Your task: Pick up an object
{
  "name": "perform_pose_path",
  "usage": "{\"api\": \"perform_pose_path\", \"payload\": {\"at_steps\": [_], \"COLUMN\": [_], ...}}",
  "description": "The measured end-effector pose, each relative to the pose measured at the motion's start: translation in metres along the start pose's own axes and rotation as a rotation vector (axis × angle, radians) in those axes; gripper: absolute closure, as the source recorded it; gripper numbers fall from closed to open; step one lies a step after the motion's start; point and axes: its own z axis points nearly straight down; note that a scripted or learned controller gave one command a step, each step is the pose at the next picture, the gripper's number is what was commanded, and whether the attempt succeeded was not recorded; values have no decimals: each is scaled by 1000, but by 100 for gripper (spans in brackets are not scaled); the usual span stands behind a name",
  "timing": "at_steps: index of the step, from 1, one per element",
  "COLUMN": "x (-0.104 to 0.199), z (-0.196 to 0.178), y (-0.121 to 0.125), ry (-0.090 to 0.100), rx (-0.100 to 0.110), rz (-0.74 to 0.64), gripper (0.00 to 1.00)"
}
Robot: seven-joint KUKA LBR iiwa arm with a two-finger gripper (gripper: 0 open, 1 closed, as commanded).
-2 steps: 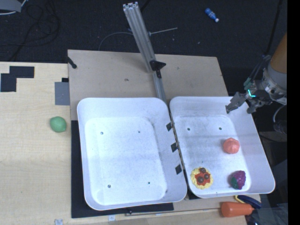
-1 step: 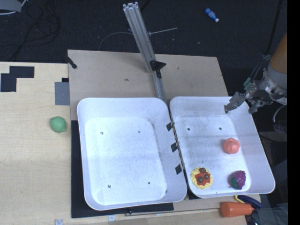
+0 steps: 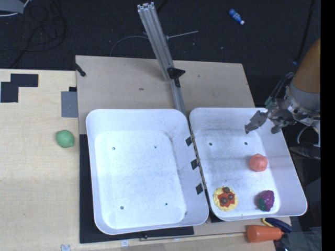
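My pincer [image 3: 264,121] hangs at the upper right of the right bin [image 3: 225,124], its two fingers spread wide with nothing between them. Below it in that bin lie a pink ball [image 3: 258,162], a purple grape cluster [image 3: 265,200] and a yellow disc with red spots [image 3: 225,198], all apart from one another. The left bin [image 3: 99,120] sits beside it. A green ball [image 3: 65,138] rests on the worktop [image 3: 31,192] at far left, an orange carrot [image 3: 263,233] at lower right.

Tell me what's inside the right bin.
The right bin holds a pink ball, a purple grape bunch and a yellow round toy with red spots. The tool hangs over its upper edge, covering a bit of floor.
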Motion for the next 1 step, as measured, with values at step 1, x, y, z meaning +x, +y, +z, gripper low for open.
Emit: {"api": "perform_pose_path", "payload": {"at_steps": [1], "x": [-7], "z": [57], "y": [4], "ry": [0], "rx": [1], "rz": [0], "gripper": [0]}}
